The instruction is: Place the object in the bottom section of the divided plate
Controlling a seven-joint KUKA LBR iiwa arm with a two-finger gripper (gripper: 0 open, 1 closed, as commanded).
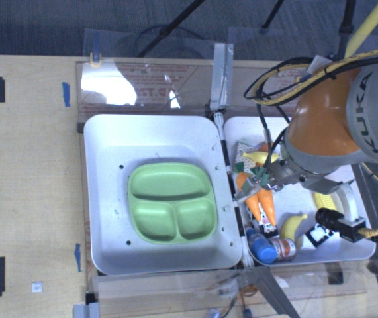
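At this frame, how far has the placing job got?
Nothing looks done: the green plate in the left bin has nothing in any section. In hand: the arm is over the right bin, its hand low among the cluttered items by a carrot; a grasp can't be confirmed. Left: lifting an object, carrying it across, setting it in the bottom section.

bench [30, 177]: pale wood | on it: left bin [102, 244], right bin [354, 254], side by side, touching
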